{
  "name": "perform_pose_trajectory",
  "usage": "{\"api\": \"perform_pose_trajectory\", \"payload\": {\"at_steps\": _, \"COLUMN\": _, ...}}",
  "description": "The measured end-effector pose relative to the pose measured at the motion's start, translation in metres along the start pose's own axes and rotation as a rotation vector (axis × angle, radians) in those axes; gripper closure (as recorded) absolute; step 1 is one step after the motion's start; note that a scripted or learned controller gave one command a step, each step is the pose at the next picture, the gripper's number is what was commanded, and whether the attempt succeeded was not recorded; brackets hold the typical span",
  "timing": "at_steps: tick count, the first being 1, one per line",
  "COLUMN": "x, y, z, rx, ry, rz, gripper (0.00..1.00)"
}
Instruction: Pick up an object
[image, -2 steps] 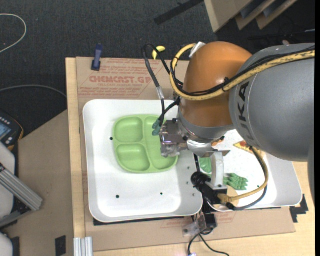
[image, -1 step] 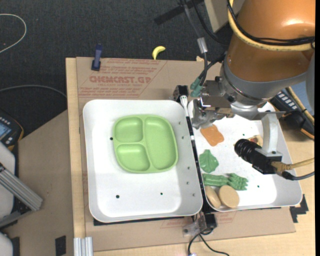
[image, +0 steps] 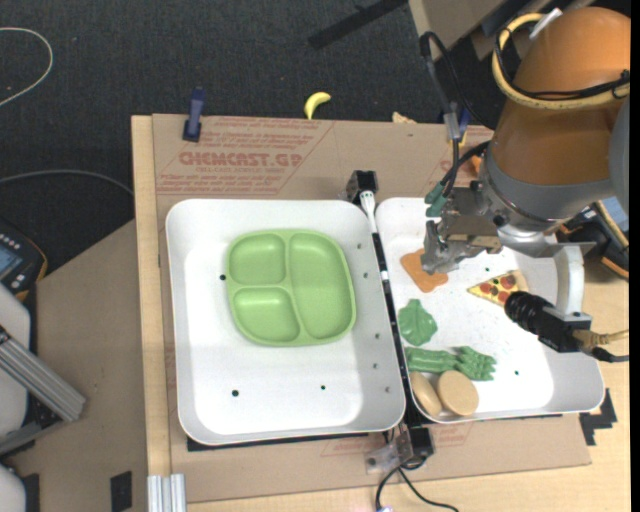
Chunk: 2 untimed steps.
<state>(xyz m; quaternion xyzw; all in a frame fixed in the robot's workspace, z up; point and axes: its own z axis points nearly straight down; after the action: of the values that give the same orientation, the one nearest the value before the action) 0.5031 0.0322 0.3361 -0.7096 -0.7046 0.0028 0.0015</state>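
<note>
The pincer (image: 437, 262) hangs low in the right bin (image: 570, 395), its tips at the orange piece (image: 425, 275); whether it grips I cannot tell. For a clean pick, it should centre on that piece and lift straight, steering clear of the pizza slice (image: 497, 288) at three o'clock and the green leaf (image: 416, 322) at six.

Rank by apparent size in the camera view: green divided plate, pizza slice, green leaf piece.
1. green divided plate, by far the largest.
2. green leaf piece and pizza slice: they look alike, so no ranking between them.
</note>
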Motion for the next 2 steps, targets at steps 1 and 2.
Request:
{"api": "perform_pose_trajectory", "payload": {"at_steps": 1, "x": -0.044, "y": 0.024, "z": 0.161, "rx": 0.009, "ry": 0.0, "rz": 0.0, "gripper": 1.0}}
{"api": "perform_pose_trajectory", "payload": {"at_steps": 2, "x": 0.078, "y": -0.011, "z": 0.042, "rx": -0.014, "ry": 0.005, "rz": -0.016, "gripper": 1.0}}
